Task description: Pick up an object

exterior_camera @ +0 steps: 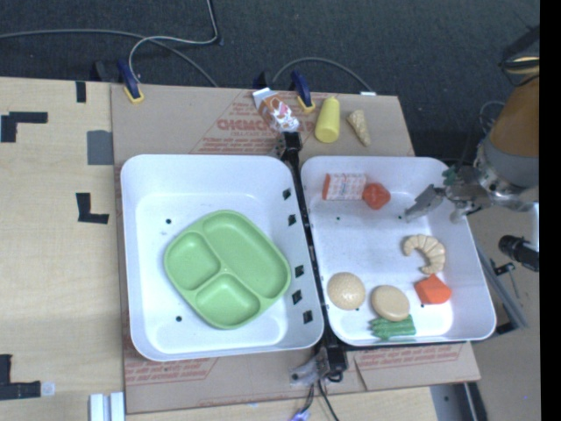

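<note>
The camera view cut off most of the arm [517, 139] at the right edge, so just its wrist and orange band showed. The gripper [441, 202] hung over the upper right corner of the right bin [399, 169], small and blurred; whether it was spread or pressed together I cannot tell, and nothing could be seen between its tips. It was near the croissant [426, 252] but apart from it. In the same bin lay a small white and red box [344, 186] touching a red ball [376, 196], two tan buns [346, 290] along the lower part, an orange block [433, 290] and a green vegetable [392, 327] by the near wall. The left bin [145, 235] held a green divided plate [226, 268]. Behind the bins, on the surface [53, 235], lay a yellow bottle [327, 119], a cone [358, 126] and a small carton [276, 110] whose print was too small to read.
</note>
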